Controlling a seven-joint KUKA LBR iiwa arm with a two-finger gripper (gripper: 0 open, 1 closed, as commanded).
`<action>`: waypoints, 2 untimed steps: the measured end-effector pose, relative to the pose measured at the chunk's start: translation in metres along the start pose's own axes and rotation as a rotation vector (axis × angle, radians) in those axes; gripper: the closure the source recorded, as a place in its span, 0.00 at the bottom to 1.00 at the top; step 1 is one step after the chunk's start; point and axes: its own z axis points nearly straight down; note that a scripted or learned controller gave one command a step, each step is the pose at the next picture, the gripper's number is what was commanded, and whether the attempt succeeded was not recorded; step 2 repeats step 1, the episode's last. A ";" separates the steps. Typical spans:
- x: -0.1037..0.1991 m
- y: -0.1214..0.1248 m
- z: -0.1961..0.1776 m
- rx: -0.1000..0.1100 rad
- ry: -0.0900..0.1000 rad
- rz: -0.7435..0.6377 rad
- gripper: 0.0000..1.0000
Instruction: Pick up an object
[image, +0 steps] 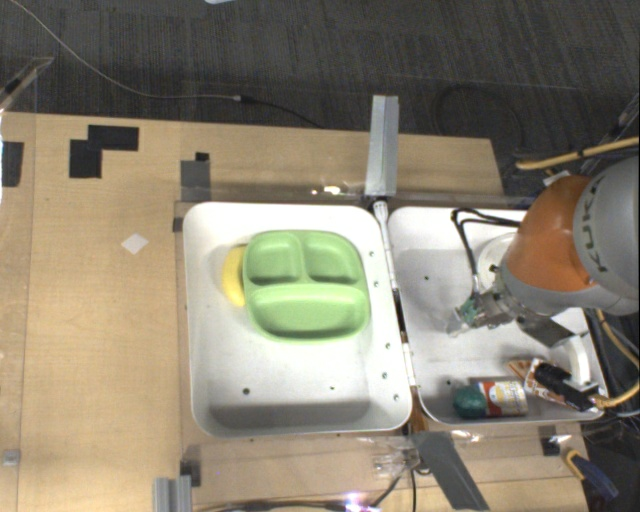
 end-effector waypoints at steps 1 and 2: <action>0.000 0.000 0.000 0.000 0.000 0.000 0.00; 0.000 0.000 0.000 0.000 0.000 0.000 0.00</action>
